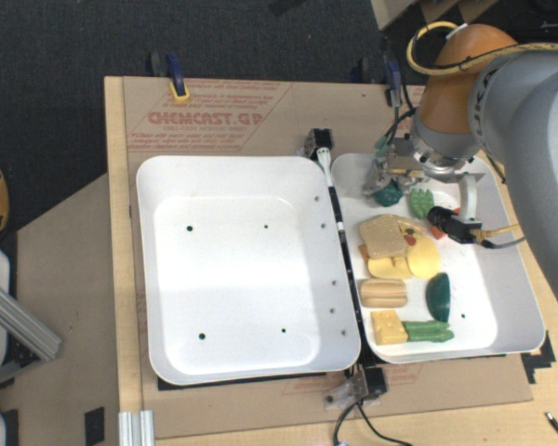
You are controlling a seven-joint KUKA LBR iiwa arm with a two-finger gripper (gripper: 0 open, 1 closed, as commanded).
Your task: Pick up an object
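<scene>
Tool is lowered into the right bin's far corner, over a dark teal object, likely the intended pick. Whether it grips cannot be told; the remaining toy foods lie clustered nearer.

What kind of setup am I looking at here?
Likely a robot lab grasping bench: two white bins on clamped board, toy food pieces in the right bin, and the arm above them.

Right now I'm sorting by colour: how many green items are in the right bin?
4, perhaps more hidden under the arm: a teal piece at the end effector, a light green piece beside it, a dark green oval, and a green pod near the front.
</scene>
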